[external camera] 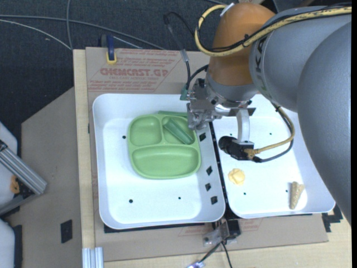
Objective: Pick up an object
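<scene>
Pincer state cannot be told — nothing is seen lifted; green tray lies just below-left, pickup judged unfinished.

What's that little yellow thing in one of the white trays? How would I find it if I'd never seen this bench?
Start at the right bin, the one the grey arm hangs over. Look near its left wall, toward the front edge: the yellow lump lies there, just below a black part with a tan cable. Its neighbour, a pale cone, is longer, duller and sits far to the right.
</scene>
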`<state>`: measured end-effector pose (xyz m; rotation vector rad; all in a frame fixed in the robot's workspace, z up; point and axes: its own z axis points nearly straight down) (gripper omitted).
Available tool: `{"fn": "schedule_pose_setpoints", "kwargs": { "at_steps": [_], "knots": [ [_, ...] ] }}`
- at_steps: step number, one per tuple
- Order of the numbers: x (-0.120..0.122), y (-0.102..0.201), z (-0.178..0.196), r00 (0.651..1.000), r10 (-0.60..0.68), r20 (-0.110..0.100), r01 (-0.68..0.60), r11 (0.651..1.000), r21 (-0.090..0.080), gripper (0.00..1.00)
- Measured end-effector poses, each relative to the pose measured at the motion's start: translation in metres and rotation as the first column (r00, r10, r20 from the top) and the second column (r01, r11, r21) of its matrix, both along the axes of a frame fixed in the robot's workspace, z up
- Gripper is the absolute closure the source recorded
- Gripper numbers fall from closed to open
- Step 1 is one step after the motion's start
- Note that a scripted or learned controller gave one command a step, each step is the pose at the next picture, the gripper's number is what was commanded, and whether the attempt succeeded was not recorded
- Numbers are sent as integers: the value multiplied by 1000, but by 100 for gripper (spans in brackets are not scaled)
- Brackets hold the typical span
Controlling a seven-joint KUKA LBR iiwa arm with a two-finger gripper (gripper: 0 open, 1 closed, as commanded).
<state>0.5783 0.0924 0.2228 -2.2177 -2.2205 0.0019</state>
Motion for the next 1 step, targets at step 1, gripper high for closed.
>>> {"fn": "schedule_pose_setpoints", "kwargs": {
  "at_steps": [1],
  "knots": [
    [0,0,0,1000,0,1,0,1000,0,0]
  ]
}}
